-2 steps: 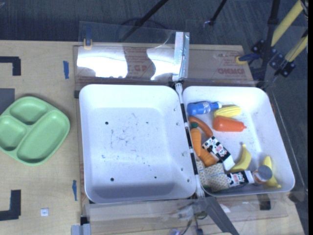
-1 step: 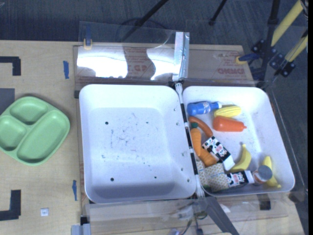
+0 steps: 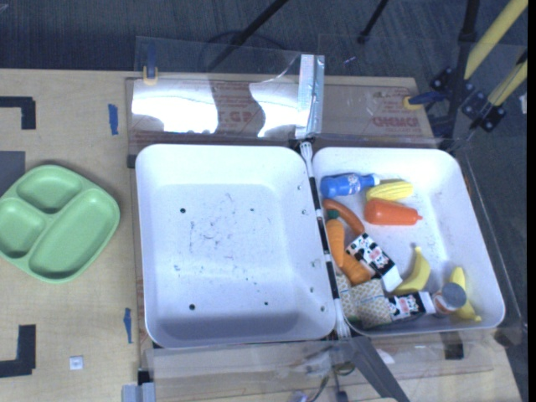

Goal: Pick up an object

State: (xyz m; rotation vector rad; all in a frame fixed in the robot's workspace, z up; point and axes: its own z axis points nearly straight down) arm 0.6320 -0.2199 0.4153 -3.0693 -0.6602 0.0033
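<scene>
A: From the overhead camera, what step is this?

B: The very start, I judge. Nothing is lifted. All the objects lie in the right bin point(image 3: 469, 224); the left bin point(image 3: 167, 182) carries only scuff marks and a few dark dots.

A: And the claw, wide or narrow?

B: I cannot tell, since the frame gives me nothing to judge it by.

A: Where are the candidates?

B: Taking the right bin as a clock face: at 11 a blue bottle point(image 3: 350, 184), touching a corn cob point(image 3: 390, 192) near 12. Just beneath the cob lies an orange pepper point(image 3: 392, 214). Along the 9 edge, by the divider, a carrot point(image 3: 343, 245) lies slantwise with a black-and-white carton point(image 3: 371, 255) against it. Toward 6 there is a banana point(image 3: 416, 270), a second carton point(image 3: 408, 305) and a yellow piece with a grey cap point(image 3: 453, 296) near 5.

A: What does the next move call for?

B: Choosing a target and descending over it from the right. The pepper looks the easiest to me: it has bare floor on its 3 and 6 sides. The carrot group is crowded against the wall, so the claw could foul there.

A: Anything else on the surface?

B: A green tray point(image 3: 54, 222) at the far 9 side, well apart from both bins.
</scene>
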